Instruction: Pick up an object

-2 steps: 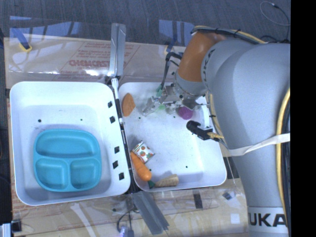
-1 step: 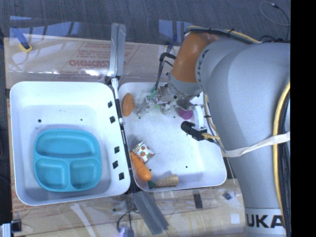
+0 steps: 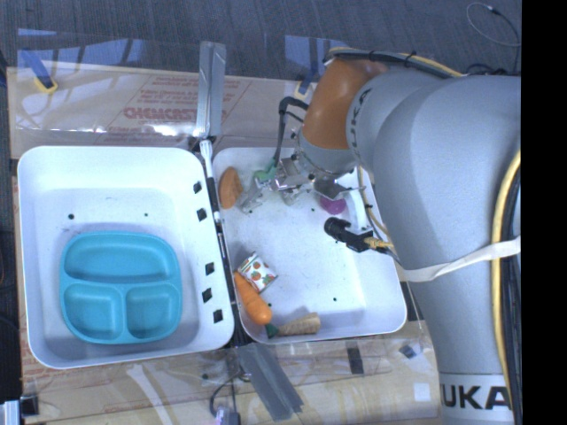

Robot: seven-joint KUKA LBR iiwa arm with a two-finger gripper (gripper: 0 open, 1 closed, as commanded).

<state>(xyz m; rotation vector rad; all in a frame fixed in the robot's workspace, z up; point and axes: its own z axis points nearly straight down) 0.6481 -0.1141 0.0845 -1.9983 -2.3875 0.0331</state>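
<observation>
The pincer (image 3: 266, 184) hangs at the right bin's (image 3: 372, 312) far edge — beside a bread roll (image 3: 229, 188) — its opening I cannot tell.

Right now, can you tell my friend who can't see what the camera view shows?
A big grey robot arm reaches from the right, its gripper over the right white bin. That bin holds a carrot, a small printed carton, an orange-brown bun and a purple thing. The left white bin holds a blue divided tray.

gripper (image 3: 266, 187) low in right bin (image 3: 372, 312) | carrot (image 3: 254, 302) | blue tray (image 3: 120, 286) in left bin (image 3: 35, 237)
</observation>
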